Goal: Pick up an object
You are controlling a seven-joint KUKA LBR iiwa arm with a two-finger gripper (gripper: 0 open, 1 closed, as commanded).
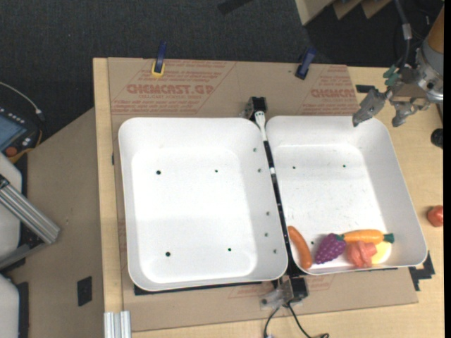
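Four toys point(343, 247) crowding right bin's point(317, 189) near edge, pincer point(384, 111) spread above far rim

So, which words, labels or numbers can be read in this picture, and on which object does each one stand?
"CHEMCAST GP", red print on the brown board, above the left bin.
The same red print above the right bin, upside down and partly hidden, unreadable.
Small red lines around both prints: too blurred to read.

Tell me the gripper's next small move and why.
Probably travel toward the near edge of the right white bin. The open two-finger gripper hangs empty over its far corner, while the purple toy grape bunch and other toy foods lie there.
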